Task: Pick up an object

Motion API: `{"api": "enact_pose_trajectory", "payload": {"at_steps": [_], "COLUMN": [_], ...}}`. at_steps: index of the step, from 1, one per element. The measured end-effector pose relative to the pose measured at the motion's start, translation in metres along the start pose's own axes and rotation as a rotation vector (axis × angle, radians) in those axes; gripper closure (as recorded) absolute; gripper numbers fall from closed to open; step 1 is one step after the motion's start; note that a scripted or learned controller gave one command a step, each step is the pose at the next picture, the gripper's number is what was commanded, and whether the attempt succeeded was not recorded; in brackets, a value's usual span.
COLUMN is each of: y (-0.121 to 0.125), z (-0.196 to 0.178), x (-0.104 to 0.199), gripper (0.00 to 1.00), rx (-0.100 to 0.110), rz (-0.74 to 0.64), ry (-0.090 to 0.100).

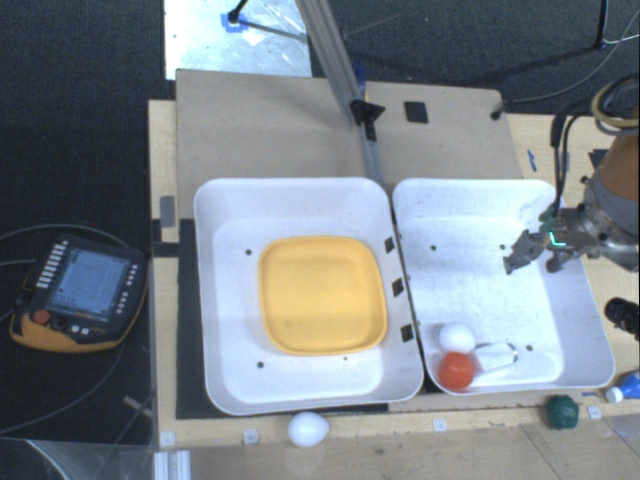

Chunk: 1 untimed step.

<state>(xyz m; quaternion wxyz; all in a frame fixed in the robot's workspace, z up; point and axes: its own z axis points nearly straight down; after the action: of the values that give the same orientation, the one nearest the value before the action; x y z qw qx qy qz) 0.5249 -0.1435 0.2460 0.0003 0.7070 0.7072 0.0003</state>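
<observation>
We see the claw over the right bin, near its right wall, fingers apart and gripping nothing. The nearest objects lie below-left of the claw in the bin's near corner: a white ball touching a red ball, with a white piece just beside them. We judge the reach must travel toward that corner.

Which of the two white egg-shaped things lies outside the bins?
The white egg on the bench, just below the left bin. The other white egg lies inside the right bin, touching the red ball.
</observation>
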Motion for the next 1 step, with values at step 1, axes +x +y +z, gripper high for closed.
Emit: {"api": "enact_pose_trajectory", "payload": {"at_steps": [1], "y": [0.0], "z": [0.0], "x": [0.0], "gripper": [0.0], "rx": [0.0], "rz": [0.0], "ry": [0.0]}}
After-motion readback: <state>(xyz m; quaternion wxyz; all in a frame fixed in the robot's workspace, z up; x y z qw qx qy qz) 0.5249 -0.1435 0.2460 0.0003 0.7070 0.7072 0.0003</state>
